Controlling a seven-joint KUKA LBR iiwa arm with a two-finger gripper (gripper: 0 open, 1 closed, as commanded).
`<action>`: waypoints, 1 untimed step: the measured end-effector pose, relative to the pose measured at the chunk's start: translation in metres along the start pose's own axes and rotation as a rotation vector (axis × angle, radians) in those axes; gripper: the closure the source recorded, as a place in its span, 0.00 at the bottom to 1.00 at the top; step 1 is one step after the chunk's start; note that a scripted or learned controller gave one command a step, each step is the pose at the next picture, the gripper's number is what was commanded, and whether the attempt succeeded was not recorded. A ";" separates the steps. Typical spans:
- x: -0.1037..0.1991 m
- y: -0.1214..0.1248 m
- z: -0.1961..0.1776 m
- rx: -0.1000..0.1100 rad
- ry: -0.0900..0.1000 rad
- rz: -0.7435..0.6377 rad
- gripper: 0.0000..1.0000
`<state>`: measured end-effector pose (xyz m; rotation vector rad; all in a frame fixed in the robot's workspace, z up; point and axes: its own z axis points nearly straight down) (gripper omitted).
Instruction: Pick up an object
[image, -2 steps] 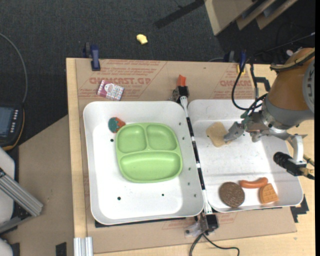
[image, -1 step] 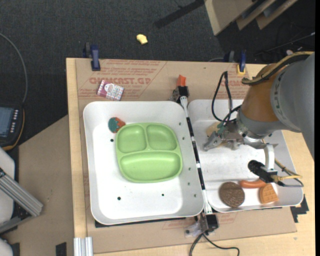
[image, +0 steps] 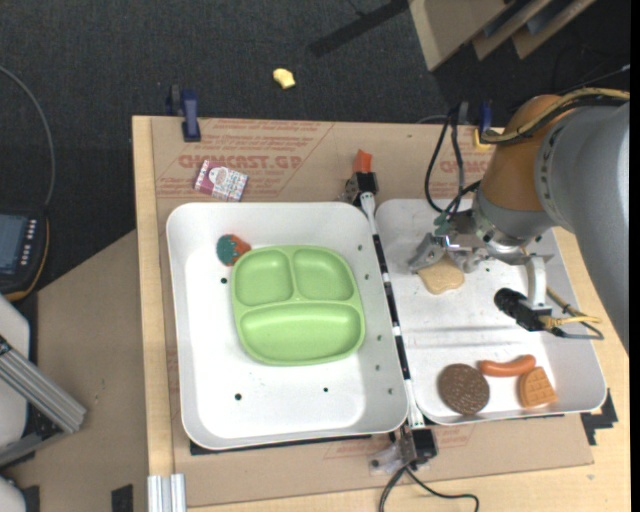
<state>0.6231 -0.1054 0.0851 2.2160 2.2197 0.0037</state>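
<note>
We see two shallow white bins (image: 200, 330) on printed brown cardboard (image: 290, 160) (red lettering unreadable) over dark carpet (image: 100, 60), the gripper (image: 445, 250) spread above a tan lump (image: 443, 279).

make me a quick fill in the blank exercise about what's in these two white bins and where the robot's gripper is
1. The green divided plastic plate lies in the ____ white bin.
2. The gripper is over the pale tan food piece in the ____ white bin.
3. The round brown cookie has the orange sausage to its ____.
4. The plate has ____ compartments.

Missing words: left; right; right; three
</note>
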 end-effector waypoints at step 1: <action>0.000 0.000 -0.011 -0.001 -0.001 0.000 1.00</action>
